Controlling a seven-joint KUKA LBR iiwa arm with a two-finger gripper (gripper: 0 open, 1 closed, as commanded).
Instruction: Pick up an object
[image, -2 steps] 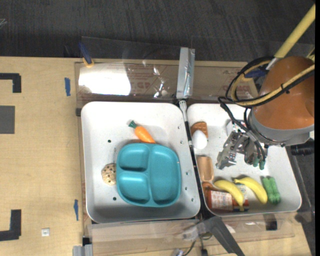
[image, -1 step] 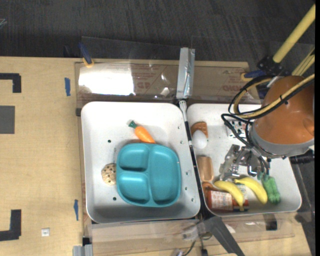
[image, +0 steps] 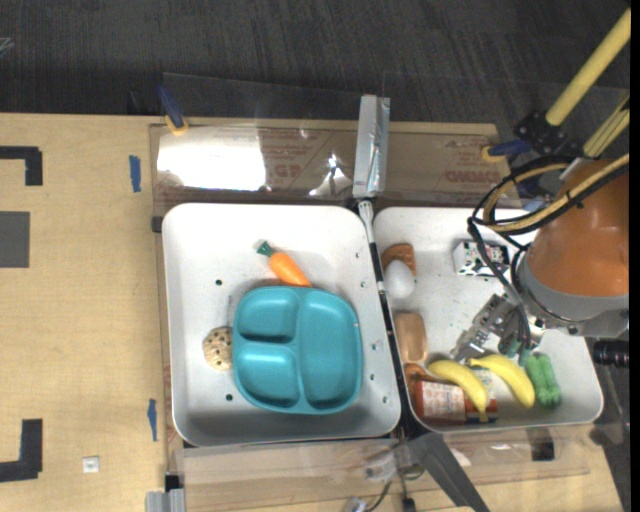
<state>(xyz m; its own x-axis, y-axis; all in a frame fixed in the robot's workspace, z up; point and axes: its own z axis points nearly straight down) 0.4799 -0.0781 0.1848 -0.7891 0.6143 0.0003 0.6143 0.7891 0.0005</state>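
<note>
My gripper (image: 483, 340) hangs low over the right bin (image: 440, 235), just above two yellow bananas (image: 468, 385) that lie near the bin's front wall. Nothing shows as held. A green vegetable (image: 541, 381) lies to the right of the bananas, and a red-labelled can (image: 440, 401) lies on its side to their left. A brown bread-like piece (image: 410, 335) sits by the bin's left wall. Farther back are a brown item (image: 397, 254) and a white egg-like item (image: 399, 281).
The left bin (image: 190, 240) holds a teal divided plate (image: 298, 347), an orange carrot (image: 287, 266) behind it and a speckled round cookie (image: 217, 347) to its left. The orange-banded arm (image: 585, 250) and yellow cables overhang the right bin's right side.
</note>
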